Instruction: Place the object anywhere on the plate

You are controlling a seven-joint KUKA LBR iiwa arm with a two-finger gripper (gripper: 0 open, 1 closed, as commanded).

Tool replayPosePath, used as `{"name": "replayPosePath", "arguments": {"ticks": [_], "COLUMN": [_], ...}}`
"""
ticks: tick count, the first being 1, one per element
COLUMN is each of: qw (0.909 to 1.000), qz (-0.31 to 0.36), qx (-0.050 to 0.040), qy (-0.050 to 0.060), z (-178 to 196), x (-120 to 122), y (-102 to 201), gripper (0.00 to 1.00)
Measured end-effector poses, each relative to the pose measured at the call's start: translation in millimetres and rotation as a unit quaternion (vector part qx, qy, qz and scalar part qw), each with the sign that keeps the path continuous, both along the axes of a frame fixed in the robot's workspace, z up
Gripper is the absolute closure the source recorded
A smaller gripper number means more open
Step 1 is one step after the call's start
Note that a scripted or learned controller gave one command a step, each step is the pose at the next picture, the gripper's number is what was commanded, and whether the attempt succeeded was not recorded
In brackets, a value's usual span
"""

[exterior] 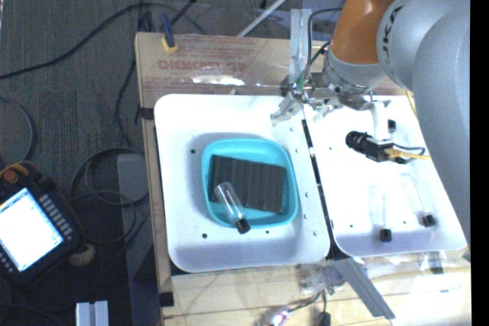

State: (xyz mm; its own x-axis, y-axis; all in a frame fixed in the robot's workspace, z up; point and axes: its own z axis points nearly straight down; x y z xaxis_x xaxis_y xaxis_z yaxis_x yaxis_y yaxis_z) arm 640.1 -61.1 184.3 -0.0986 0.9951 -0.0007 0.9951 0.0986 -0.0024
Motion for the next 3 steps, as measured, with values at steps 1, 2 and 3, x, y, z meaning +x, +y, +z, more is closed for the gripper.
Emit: {"name": "replayPosePath", "arguments": {"ticks": [1,2,3], "qw": [1.0,0.9994,0.9965], "qz": [0.0,0.035,0.084], "qx": [-0.0001,0.0001,-0.0012], "qy": [0.0,0.0,-0.002], "z": [0,-1,62], "x": [0,-1,29], "y": [0,78,15], "gripper": [0.0,0.0,0.0]}}
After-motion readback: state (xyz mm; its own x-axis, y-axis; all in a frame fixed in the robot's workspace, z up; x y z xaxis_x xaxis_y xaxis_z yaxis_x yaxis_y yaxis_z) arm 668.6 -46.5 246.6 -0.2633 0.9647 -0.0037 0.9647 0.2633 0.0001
